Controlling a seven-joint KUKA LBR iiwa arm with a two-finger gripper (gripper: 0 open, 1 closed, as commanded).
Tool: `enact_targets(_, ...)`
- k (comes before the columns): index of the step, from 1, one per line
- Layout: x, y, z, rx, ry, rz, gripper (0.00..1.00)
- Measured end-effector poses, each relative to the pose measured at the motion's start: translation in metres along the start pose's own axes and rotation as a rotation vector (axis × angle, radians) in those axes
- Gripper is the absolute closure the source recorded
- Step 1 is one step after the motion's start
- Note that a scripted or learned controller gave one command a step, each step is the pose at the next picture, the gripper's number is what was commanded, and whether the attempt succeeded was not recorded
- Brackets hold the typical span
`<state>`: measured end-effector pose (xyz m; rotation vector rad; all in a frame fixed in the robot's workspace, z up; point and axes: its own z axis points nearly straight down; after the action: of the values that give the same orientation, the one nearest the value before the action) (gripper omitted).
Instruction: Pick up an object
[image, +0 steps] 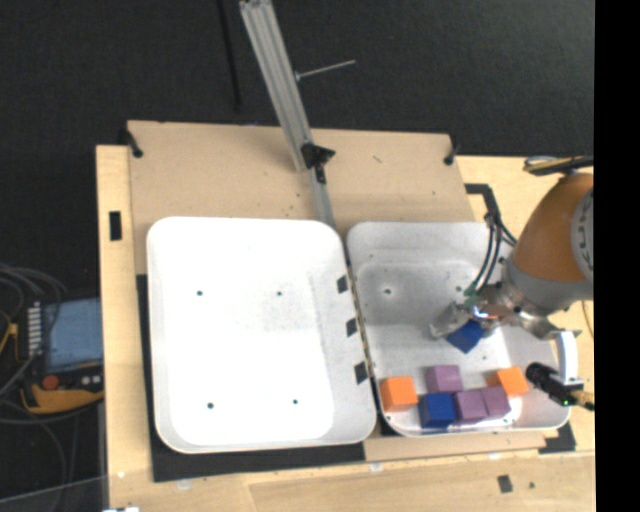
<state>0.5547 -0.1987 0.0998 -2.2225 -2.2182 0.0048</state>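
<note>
At the right of the frame, in the right bin (400, 250), the gripper (462, 325) was seen with a blue block (466, 338) at its tip, whether clamped could not be told, so a slow, straight lift was judged best.

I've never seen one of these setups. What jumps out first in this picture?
Probably the grey and orange arm reaching in from the right, its gripper low in the right bin at a blue block. Next, the orange, purple and blue blocks clustered along that bin's near edge.
</note>
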Motion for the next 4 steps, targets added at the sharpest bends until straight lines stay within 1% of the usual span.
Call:
enact_targets(1,-0.001,0.002,-0.014,-0.008,0.0,0.006,1.0)
enact_targets(2,-0.002,0.003,-0.057,-0.008,-0.001,-0.001,1.0)
enact_targets(3,-0.008,0.011,-0.118,-0.011,-0.002,-0.004,1.0)
enact_targets(4,-0.01,0.012,-0.172,-0.011,-0.002,-0.006,1.0)
